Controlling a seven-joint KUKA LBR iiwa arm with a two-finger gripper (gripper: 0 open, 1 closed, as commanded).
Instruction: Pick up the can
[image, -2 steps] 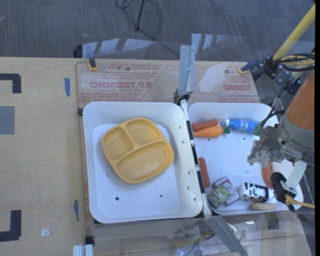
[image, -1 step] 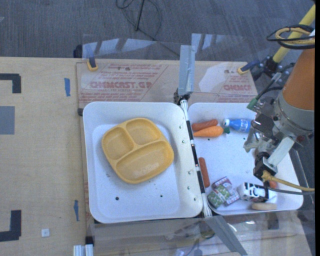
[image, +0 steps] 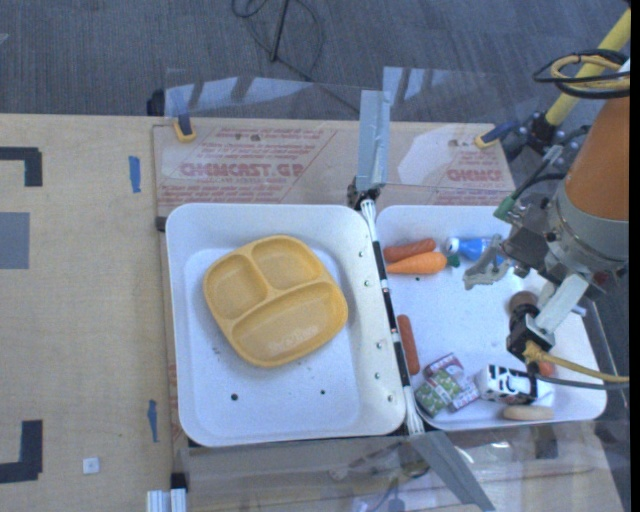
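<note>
single kuka arm over two white bins, seen from above at a slant. the gripper hangs over the far half of the right bin, below the grey wrist and the orange band; whether it is wide or narrow cannot be told from this view, and nothing is seen held in it.

the can, taken here to be the green, white and maroon labelled item lying on its side, rests on the bin floor well nearer the camera than the gripper and a little to its left in the view, apart from it.

just left of the gripper lies a carrot, with a smaller orange piece beside it on the far side. a blue bottle lies just beyond the gripper, close to it. a red sausage lies left of and nearer than the gripper, along the wall between the bins. a brown round item, partly hidden by the arm, sits just right of the gripper. a black-and-white item and a tan piece lie near the front rim, right of the can. a yellow cable runs from the arm across that corner.

far left of the gripper, the left bin holds a yellow divided plate
</note>
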